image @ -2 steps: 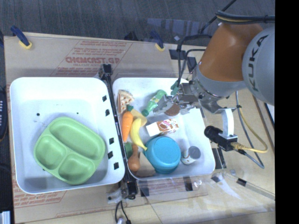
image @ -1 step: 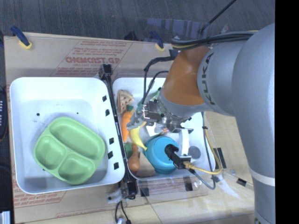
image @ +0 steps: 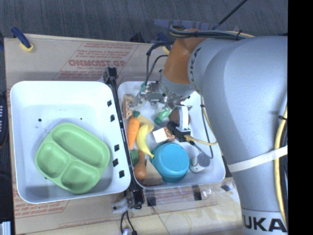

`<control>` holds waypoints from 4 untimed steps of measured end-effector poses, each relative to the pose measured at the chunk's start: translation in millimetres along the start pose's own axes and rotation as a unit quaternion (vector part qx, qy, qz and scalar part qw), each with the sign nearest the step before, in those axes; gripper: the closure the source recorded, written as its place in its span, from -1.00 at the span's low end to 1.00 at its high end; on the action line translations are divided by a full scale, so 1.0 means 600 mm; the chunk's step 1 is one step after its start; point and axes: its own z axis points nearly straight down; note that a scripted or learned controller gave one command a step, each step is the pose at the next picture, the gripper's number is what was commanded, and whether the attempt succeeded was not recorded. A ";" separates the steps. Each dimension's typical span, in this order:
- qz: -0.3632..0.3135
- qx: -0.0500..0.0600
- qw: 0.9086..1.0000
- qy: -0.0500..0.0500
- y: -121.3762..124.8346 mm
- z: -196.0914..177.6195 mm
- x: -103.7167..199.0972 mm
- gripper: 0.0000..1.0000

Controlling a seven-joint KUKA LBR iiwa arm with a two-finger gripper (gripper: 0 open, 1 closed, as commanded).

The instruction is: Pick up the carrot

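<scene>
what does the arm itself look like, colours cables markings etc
The arm is bulky, rounded and light grey, with an orange band above the wrist. Black cables loop over it, a pale strap crosses it, and dark KUKA lettering marks its base.

Dark grey carpet floor [image: 98,9] lies behind a brown cardboard-covered bench [image: 93,58] printed with red lettering.

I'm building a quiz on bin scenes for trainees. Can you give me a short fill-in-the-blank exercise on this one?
1. The green divided tray lies in the ____ bin.
2. The carrot lies right beside a yellow ____.
3. The round cup near the right bin's front edge is ____ in colour.
4. The carrot lies along the right bin's ____ wall.

Missing words: left; banana; blue; left
</scene>
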 end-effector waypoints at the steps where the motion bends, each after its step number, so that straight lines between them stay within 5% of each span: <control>1: 0.017 0.011 1.000 0.000 -0.071 0.014 -0.004 -1.00; 2: 0.014 0.014 1.000 0.000 -0.071 -0.003 -0.003 1.00; 3: -0.020 0.011 1.000 0.003 -0.160 0.014 -0.049 1.00; 4: -0.027 0.005 1.000 0.003 -0.275 -0.162 0.111 1.00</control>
